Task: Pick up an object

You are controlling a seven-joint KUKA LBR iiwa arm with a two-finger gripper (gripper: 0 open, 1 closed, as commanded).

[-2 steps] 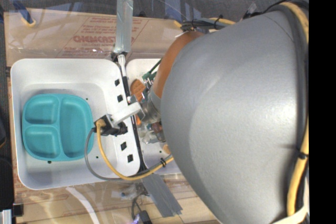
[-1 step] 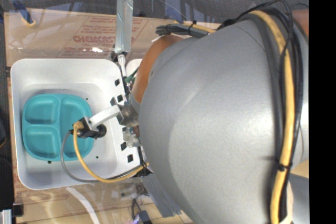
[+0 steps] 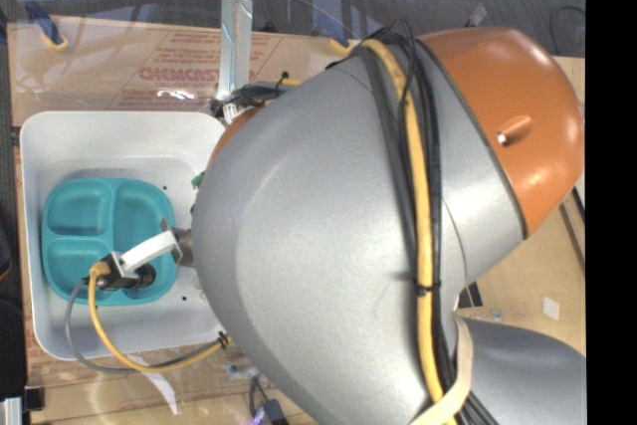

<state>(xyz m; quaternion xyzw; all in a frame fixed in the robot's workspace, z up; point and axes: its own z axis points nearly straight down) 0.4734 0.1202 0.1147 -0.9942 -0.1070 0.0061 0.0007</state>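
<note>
The grey arm (image 3: 348, 244) leans low over the left bin (image 3: 60, 129), likely to reach the teal divided plate (image 3: 85, 224) lying flat by the bin's left edge. The gripper (image 3: 185, 249) sits at the plate's right rim, whether open or closed cannot be told

One teal tray (image 3: 88, 216), one white bin (image 3: 111, 148)

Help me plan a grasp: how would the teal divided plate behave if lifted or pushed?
The teal divided plate looks like moulded plastic, so it is probably stiff and light. It lies flat in the white bin, so a push would likely slide it, not tip it. Its smooth rim may be slippery.
</note>
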